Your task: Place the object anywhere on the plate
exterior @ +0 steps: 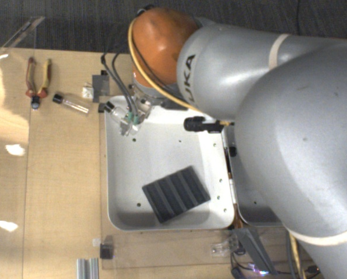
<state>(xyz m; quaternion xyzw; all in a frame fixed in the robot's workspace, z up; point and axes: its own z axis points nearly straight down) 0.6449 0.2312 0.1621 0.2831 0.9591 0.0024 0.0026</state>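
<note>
A dark grey ribbed rectangular plate lies tilted on the floor of the left white bin, toward its front. My gripper hangs over the bin's far left corner, under the orange wrist band, well away from the plate. A small greenish, glassy bit shows at the gripper's tip. I cannot tell whether it is a held object or part of the tool. The large grey arm hides the right side of the scene.
On the wooden bench left of the bin lie red-handled pliers, a small clear tube and a small dark block. A black knob sticks out over the bin's right wall. A sliver of the right bin shows under the arm.
</note>
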